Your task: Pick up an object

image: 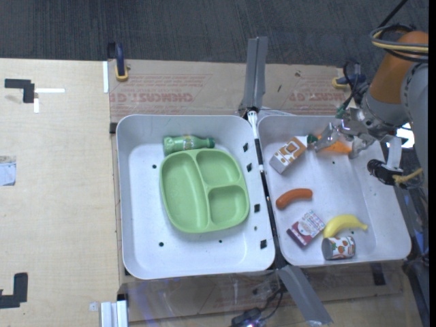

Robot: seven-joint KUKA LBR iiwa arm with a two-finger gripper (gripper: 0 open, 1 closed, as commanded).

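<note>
My gripper [338, 135] hangs low over the far part of the right bin [381, 251], reaching in from the right. Directly beneath it lies an orange carrot-like toy [337, 148] with a green tip pointing left; the gripper partly covers it. Whether it touches the toy I cannot tell. Further left in the same bin sits a small brown and white carton [287, 154]. An orange sausage [294, 197] lies mid-bin. Near the front are a red and white packet [306, 227], a yellow banana [344, 224] and a small can [338, 248].
The left bin [136, 251] holds a green divided plate [204, 189] and a green bottle [188, 142] lying along its far side. A grey divider post [255, 73] stands between the bins at the back. Cables hang beside the arm at the right.
</note>
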